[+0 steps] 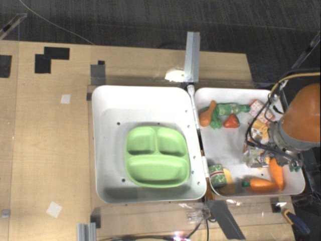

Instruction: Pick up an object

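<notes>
Robot lab: taped bench (45,149), white bins (105,134)

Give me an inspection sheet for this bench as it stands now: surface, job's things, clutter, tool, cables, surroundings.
Surface: wooden bench bearing two white bins, left bin and right bin.
Job's things: in the right bin, two carrots near the front right corner, a green-labelled can front left, a chicken drumstick, a green bottle and a red piece at the back.
Clutter: green divided tray in the left bin.
Tool: tool low over the right bin's right side; fingers hard to make out.
Cables: black and yellow leads along the arm.
Surroundings: dark carpet behind the bench.
</notes>
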`<state>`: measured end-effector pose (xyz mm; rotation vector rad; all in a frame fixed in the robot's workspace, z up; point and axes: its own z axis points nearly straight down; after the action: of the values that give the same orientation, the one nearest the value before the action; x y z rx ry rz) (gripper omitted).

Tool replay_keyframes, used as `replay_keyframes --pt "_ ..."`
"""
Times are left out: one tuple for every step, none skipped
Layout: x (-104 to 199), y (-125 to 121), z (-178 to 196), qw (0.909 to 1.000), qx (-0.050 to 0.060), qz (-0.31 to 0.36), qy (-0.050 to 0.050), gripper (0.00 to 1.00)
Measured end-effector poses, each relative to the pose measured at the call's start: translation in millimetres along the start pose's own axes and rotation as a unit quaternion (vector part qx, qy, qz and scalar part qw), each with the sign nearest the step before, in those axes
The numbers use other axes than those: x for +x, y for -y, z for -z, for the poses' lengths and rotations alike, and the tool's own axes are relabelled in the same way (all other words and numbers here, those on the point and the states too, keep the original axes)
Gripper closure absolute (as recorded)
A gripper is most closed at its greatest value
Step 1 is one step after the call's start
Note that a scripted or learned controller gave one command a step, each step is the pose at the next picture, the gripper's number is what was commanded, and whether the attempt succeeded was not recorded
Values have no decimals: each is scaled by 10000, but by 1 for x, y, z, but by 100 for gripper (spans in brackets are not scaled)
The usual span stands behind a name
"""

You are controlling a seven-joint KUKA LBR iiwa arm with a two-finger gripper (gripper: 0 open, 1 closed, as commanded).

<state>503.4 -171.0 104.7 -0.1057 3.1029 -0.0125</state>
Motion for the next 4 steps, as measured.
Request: replay_keyframes --pt "-2 22 10 9766 -67 2147 -124 100" --pt "-2 22 9 9766 -69 2146 -124 0" --pt "-32 5 -16 9810 -44 1939 -101 0" --pt "-53 -5 -16 9845 -45 1750 -96 0"
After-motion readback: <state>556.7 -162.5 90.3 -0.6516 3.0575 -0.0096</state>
